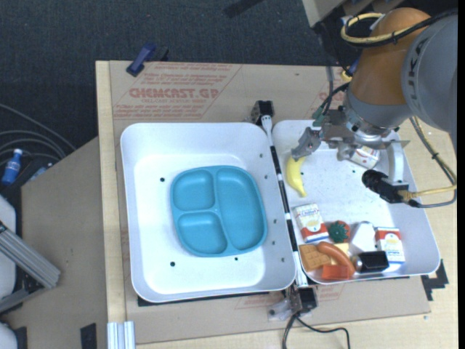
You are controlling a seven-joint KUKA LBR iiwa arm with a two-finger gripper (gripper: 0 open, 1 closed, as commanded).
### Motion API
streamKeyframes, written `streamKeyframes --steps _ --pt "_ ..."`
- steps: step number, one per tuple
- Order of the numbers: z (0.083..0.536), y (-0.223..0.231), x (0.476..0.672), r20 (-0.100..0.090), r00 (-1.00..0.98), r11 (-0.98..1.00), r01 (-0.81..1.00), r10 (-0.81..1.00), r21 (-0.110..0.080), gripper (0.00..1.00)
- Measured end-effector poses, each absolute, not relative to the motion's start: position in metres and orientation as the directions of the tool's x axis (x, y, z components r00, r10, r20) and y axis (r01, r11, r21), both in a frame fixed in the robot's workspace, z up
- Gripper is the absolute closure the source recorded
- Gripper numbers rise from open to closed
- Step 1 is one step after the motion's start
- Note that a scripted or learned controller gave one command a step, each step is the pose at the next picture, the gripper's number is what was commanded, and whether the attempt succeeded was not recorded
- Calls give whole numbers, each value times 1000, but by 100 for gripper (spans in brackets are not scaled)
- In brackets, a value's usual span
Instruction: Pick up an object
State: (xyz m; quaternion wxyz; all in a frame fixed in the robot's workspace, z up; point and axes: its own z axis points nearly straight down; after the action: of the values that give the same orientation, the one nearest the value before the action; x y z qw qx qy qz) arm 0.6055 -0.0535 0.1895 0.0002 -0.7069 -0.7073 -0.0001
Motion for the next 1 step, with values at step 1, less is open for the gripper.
streamKeyframes --steps 1 --pt "84 -98 645 0 1 -1 1000 1000 -1 0"
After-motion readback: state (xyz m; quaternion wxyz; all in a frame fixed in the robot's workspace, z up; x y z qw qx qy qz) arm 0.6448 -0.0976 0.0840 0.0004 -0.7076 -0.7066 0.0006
